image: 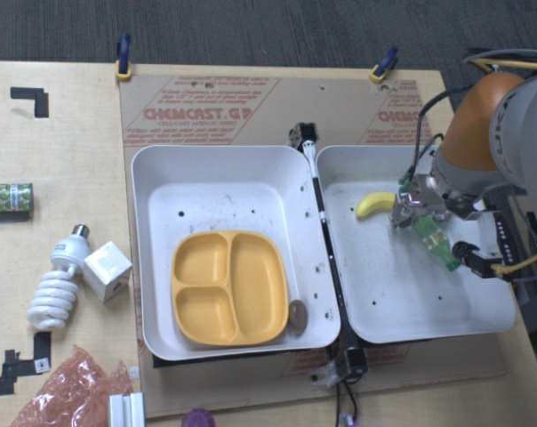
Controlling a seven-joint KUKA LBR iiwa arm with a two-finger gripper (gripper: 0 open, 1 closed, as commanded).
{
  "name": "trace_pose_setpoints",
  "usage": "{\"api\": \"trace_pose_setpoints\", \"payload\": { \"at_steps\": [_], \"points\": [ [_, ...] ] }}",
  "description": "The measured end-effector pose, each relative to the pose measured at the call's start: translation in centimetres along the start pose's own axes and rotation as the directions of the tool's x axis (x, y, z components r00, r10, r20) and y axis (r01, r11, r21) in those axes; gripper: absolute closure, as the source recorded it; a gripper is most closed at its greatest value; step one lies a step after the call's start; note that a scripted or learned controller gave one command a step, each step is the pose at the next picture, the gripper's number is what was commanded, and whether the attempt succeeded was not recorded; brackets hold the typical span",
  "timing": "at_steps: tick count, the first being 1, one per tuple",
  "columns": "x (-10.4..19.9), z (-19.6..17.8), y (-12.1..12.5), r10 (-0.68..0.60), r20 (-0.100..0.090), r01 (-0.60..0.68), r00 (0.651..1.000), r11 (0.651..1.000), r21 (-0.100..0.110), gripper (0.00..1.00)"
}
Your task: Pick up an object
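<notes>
One curved banana (374,205) beside the gripper (409,210), possibly touching.

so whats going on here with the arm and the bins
A grey arm with an orange band reaches in from the right over the right bin. Its tool is low in that bin, right beside a banana and a green object; whether it grips either is unclear. The left bin holds a yellow divided plate with a small brown object at its edge.
</notes>
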State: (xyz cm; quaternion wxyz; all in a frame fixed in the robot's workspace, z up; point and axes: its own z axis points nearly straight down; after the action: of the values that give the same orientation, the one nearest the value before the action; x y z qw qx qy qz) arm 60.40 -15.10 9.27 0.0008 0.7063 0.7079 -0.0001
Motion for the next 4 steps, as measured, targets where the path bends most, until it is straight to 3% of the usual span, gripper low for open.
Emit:
{"api": "trace_pose_setpoints", "payload": {
  "at_steps": [1,2,3,4],
  "points": [
    [0.0,0.0,0.0,0.0,0.0,0.0,1.0,1.0,0.0,0.0],
    [0.0,-1.0,0.0,-0.002,0.001,0.002,1.0,1.0,-0.001,1.0],
    [0.0,-1.0,0.0,-0.002,0.001,0.002,1.0,1.0,-0.001,0.0],
    [5.3,0.0,-4.3,0.002,-0.001,-0.002,1.0,1.0,0.001,0.0]
  ]
}}
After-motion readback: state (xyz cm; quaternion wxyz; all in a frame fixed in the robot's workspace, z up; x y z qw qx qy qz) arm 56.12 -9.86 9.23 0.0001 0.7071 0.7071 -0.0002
